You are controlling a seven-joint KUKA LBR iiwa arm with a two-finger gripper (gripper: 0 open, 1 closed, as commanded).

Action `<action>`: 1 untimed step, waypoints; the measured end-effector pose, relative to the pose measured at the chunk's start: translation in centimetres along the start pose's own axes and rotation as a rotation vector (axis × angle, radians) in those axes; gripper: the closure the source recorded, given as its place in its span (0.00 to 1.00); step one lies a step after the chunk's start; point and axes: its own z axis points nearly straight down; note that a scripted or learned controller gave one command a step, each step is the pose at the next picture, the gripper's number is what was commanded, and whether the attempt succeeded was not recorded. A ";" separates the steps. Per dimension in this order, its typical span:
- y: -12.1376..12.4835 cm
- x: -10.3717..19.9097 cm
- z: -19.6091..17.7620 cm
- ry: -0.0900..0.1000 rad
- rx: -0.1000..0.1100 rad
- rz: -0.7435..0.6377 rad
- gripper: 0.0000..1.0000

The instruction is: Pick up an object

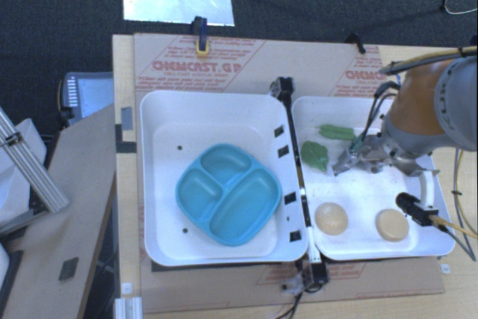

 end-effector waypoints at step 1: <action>0.2 0.0 -1.4 -0.001 -0.006 0.000 1.00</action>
